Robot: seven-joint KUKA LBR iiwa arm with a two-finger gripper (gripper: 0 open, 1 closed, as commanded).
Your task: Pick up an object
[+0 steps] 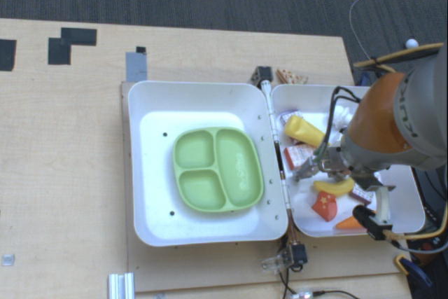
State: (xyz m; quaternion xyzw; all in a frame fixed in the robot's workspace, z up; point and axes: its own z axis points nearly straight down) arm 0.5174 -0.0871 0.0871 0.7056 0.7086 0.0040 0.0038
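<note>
gripper [316, 166] fingers blurred, low among right bin [413, 219] clutter

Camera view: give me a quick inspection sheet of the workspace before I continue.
Surface: wooden bench, two white bins side by side.
Job's things: right bin holds a yellow bottle, banana, red piece, orange piece.
Clutter: green divided plate in left bin.
Grippers: pincer low over the right bin; grasp cannot be judged.
Cables: wires at the bench's front edge; thin cord on the carpet.
Surroundings: dark carpet.
</note>
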